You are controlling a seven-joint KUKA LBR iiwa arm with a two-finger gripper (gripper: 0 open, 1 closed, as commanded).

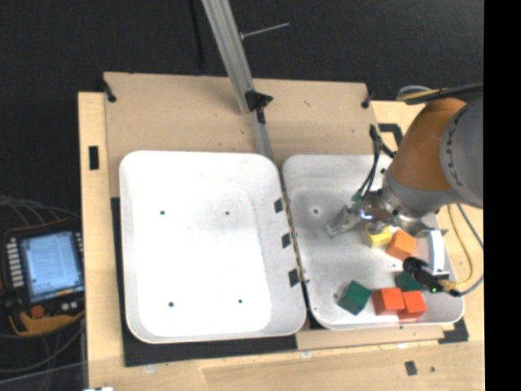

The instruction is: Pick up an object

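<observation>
Two white bins on the tabletop [89, 218], left bin [203, 243] bare, gripper [352, 220] low in right bin [326, 194], jaws can't tell, yellow block [378, 236] just beside, green block [354, 297] and orange blocks [399, 301] near front rim.

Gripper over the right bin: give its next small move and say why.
Probably a short shift toward the yellow block, then down. The gripper sits over bare floor of the right bin, with nothing seen between its fingers; the yellow block lies just to its right, beside an orange block, the closest thing to pick.
</observation>
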